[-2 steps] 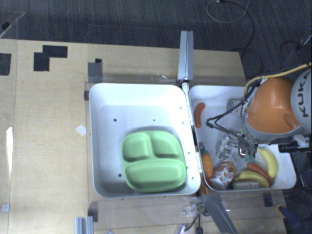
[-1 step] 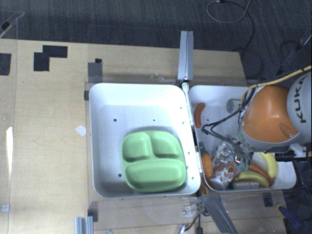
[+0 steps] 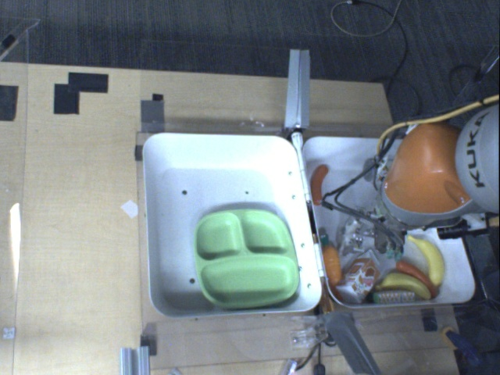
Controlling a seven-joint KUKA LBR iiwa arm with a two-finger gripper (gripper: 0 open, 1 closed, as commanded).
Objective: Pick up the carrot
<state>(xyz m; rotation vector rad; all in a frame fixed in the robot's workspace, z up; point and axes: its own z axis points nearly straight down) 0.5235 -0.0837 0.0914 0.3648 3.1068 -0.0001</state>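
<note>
Claw (image 3: 367, 237): you can't tell its state.
Carrot (image 3: 333, 265): just left of claw.
Arm (image 3: 469, 162): you read "KU".

Arm (image 3: 461, 162) cut off at right edge; hand (image 3: 367, 237) finger state unclear; banana (image 3: 428, 258) partly hidden.

One fixed camera looks down at a slant over both white bins (image 3: 168, 233), arm (image 3: 426, 170) entering from its right.
</note>
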